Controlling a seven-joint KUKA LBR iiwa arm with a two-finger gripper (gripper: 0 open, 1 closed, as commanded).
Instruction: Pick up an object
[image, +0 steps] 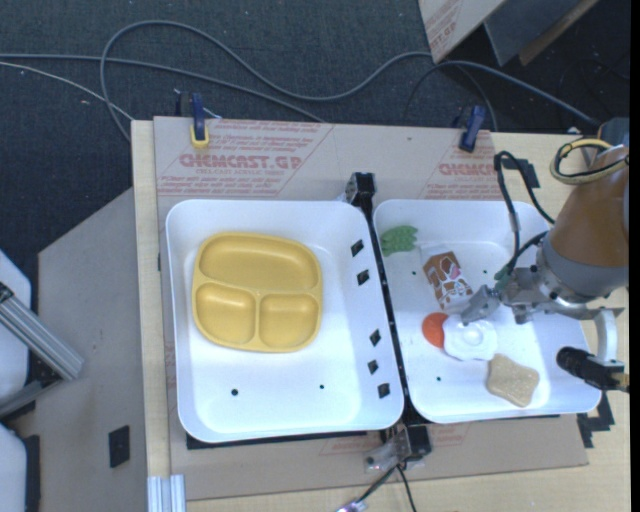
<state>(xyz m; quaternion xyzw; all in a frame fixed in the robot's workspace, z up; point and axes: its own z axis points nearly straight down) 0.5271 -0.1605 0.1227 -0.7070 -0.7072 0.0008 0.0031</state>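
Note:
The right bin (440, 405) holds a green leafy piece (398, 239), a brown and white patterned item (447, 278), a red-orange piece (433, 329), a white round object (470, 342) and a tan bread-like piece (512, 381). My gripper (480, 308) reaches in from the right, low over the bin, just above the white round object and next to the patterned item. The arm's grey body and orange band (590, 225) stand over the bin's right side.
The left bin (190, 400) holds a yellow divided plate (258, 291). Black clips run along the divider (375, 290) between the bins. A black cable (515, 210) hangs from the arm over the right bin. Cardboard bench edges surround both bins.

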